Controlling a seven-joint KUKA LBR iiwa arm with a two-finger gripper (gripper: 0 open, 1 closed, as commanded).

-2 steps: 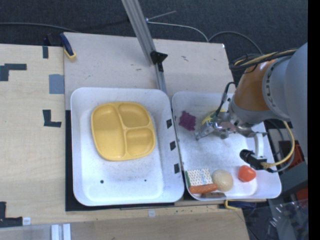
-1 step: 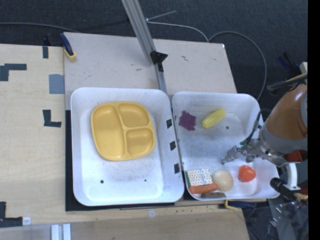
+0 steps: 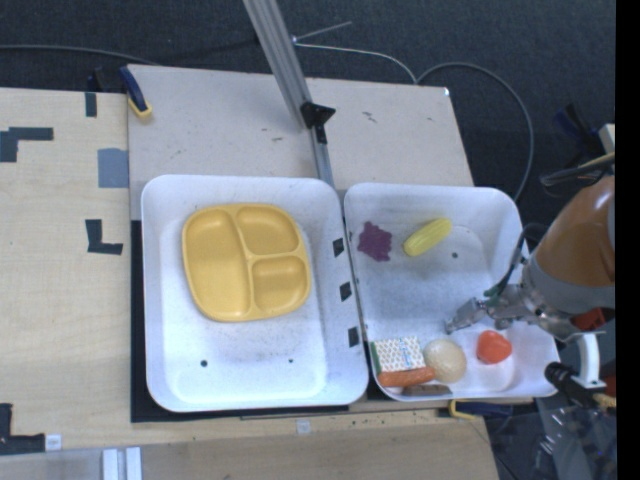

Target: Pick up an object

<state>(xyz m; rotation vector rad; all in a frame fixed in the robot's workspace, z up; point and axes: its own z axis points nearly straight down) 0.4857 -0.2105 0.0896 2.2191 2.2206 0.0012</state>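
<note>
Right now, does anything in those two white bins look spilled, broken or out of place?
Nothing looks spilled or broken. The yellow tray lies flat in the left bin. In the right bin, several small items crowd the near corner, while the corn cob and purple piece lie apart.

I can read no text, label, brand or number anywhere from here; the checkered packet (image 3: 398, 352) in the right bin (image 3: 480, 204) is too blurred.

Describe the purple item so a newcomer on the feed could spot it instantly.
Look in the right bin, the one without the yellow tray. Near its upper left corner lies the purple piece, flat and ragged-edged, just left of the yellow corn cob. Nothing else there is purple.
</note>
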